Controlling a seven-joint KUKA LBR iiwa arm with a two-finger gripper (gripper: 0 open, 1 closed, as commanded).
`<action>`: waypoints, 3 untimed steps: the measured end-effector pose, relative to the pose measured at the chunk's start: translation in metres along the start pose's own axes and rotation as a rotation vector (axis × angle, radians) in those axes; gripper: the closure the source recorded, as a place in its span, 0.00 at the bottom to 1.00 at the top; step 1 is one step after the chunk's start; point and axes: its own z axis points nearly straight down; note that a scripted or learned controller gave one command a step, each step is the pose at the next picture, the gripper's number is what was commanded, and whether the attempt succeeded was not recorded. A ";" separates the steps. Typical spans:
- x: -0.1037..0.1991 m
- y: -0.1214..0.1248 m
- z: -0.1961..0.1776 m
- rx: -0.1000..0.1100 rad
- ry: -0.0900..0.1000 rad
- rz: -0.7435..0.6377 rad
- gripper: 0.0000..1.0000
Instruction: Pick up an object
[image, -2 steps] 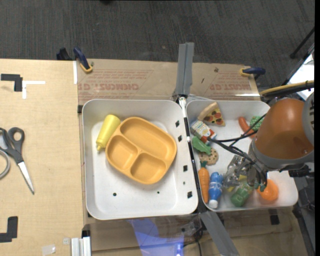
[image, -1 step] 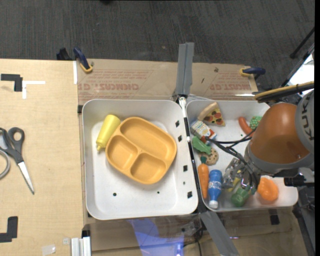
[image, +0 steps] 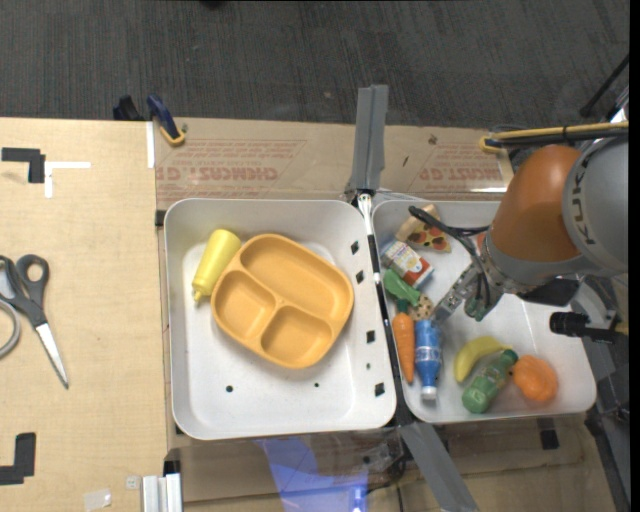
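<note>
Tool low in the right bin, just above the blue bottle, carrot beside it, grip state perhaps open, cannot tell, yellow tray left.

Two white bins, the left bin and the right bin, looked like smooth moulded plastic with a soft sheen. A divided tray was matt orange-yellow plastic. A blue bottle looked glossy. The bench had a pale matt wood-grain surface; brown printed cardboard lay behind the bins. Scissors had shiny metal blades and grey plastic handles.
</note>
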 end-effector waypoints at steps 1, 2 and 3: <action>0.000 0.000 0.000 0.000 0.000 0.000 0.00; 0.037 -0.052 0.001 0.001 0.003 -0.088 0.00; 0.037 -0.051 -0.008 0.000 0.002 -0.091 1.00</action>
